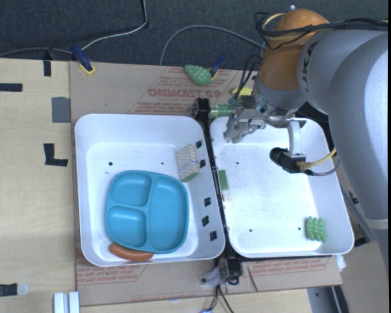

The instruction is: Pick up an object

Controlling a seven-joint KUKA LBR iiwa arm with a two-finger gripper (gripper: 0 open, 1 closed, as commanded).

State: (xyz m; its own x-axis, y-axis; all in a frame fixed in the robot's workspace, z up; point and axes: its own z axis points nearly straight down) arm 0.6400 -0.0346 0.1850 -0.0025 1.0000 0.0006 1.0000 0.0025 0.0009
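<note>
Gripper [238, 130] hangs over the back-left corner of the right bin [342, 220], close to the divider between bins. Can't tell the state of its fingers from this angle; nothing visible between them. Green block [315, 229] sits in the right bin's front-right corner, well apart from the gripper. Left bin [91, 175] holds a blue tray [146, 210], an orange sausage [130, 253] touching the tray's front edge, and a sponge [188, 161] by the divider wall. Green lump [198, 74] lies on the cardboard [137, 93] behind the bins, on the surface [26, 194].
</note>
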